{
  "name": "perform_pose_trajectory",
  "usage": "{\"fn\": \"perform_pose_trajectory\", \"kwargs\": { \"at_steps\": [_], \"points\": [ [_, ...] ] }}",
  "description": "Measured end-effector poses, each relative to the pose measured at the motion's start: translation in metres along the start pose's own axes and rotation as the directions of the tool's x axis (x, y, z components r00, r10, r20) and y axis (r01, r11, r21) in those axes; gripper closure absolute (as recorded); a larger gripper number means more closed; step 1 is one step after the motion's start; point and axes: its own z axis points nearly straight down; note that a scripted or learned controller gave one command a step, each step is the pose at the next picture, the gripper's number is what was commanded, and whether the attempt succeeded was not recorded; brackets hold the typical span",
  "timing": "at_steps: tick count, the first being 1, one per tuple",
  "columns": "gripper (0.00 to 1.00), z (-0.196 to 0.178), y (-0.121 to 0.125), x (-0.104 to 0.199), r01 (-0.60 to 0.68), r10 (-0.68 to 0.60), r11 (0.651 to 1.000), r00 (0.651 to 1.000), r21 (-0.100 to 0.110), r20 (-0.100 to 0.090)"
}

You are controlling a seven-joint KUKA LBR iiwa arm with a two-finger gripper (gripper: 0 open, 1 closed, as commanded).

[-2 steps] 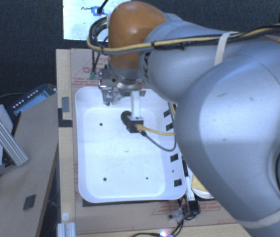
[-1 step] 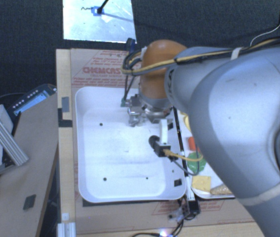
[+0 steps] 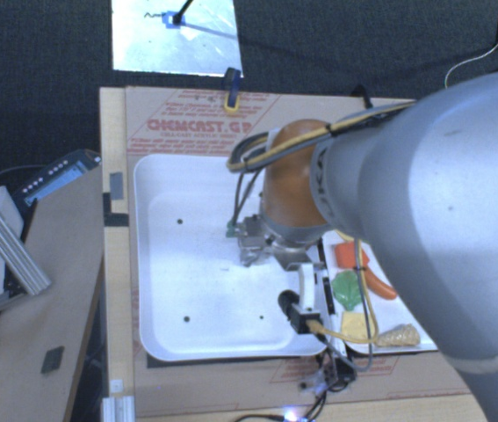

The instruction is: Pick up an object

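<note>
My gripper [image 3: 247,251] hangs below the orange wrist band [image 3: 292,178], over the right part of the left white bin [image 3: 156,236]. The bulk of the grey arm [image 3: 442,218] covers most of the right bin [image 3: 407,348]. In the strip of that bin still visible lie a red-orange piece [image 3: 351,255], a long orange piece [image 3: 380,287], a green piece [image 3: 348,290], a yellow piece [image 3: 354,326] and a tan cone [image 3: 395,335]. Nothing can be seen held at the gripper.
Both bins rest on a cardboard sheet [image 3: 196,123] with red lettering. A yellow clamp [image 3: 231,99] sits at its far edge, before a shiny panel [image 3: 174,25]. At the left stand a metal rail [image 3: 3,244] and a wooden side table [image 3: 55,323].
</note>
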Motion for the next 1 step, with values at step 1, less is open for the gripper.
{"fn": "perform_pose_trajectory", "kwargs": {
  "at_steps": [1],
  "points": [
    [1.0,-0.0518,-0.0317,-0.0104,0.0,0.0,1.0,1.0,-0.007,-0.002]
  ]
}}
